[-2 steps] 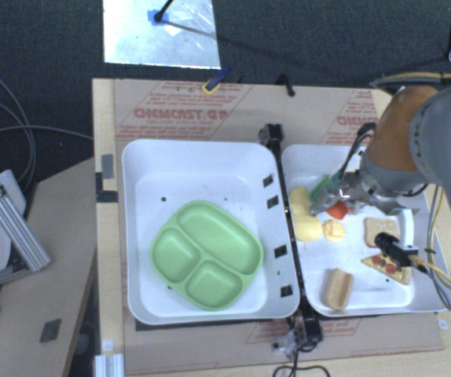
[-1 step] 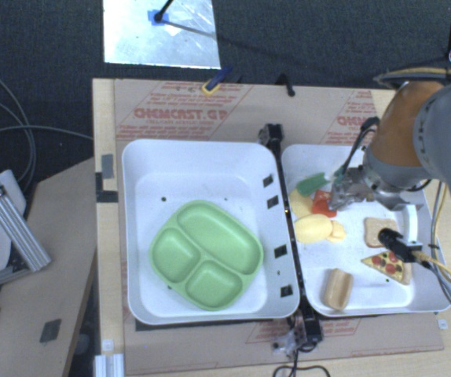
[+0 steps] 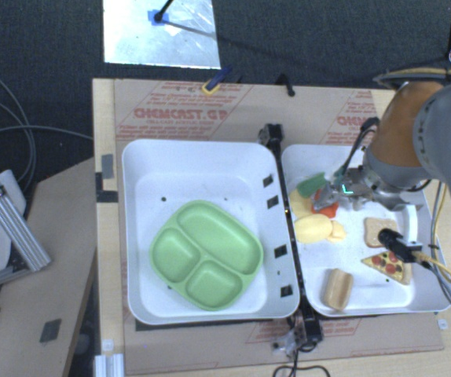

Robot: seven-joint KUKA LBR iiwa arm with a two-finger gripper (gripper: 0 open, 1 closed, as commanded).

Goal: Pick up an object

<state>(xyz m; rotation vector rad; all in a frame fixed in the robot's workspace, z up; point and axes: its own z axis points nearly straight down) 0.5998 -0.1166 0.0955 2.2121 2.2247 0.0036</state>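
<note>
My gripper (image 3: 342, 188) is low in the right bin (image 3: 422, 301), over a red piece (image 3: 325, 204) beside a green piece (image 3: 312, 184) near the bin's left wall. Just nearer lies a yellow lump (image 3: 313, 228). The left bin (image 3: 139, 171) holds a green divided plate (image 3: 205, 253), white floor around it.

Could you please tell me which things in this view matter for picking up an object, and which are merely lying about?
For the job:
pincer
green toy
red toy
yellow toy
bread roll
pizza slice
toast

Lying about:
green divided plate
foil sheet
</note>
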